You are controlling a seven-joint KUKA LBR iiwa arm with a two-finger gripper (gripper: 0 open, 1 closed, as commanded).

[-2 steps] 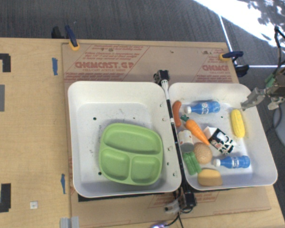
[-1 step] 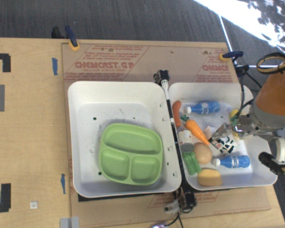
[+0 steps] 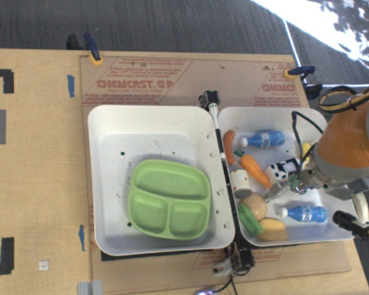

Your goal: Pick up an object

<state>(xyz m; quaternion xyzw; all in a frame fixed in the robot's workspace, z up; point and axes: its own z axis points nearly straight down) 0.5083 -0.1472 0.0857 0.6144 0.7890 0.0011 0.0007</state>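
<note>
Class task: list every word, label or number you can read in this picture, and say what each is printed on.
"CHEMCAST GP", red print, repeated on the brown cardboard sheet under the two bins; the right-hand copy is cut off.
Labels on the two small blue plastic bottles: too small to read.

gripper [image 3: 275, 193] low (arm from right)

The arm [image 3: 350, 149] is a rounded grey body wearing a broad orange band above the wrist, with thin black cables looping over it and a slim metallic gripper [image 3: 277, 191] at its end.
</note>
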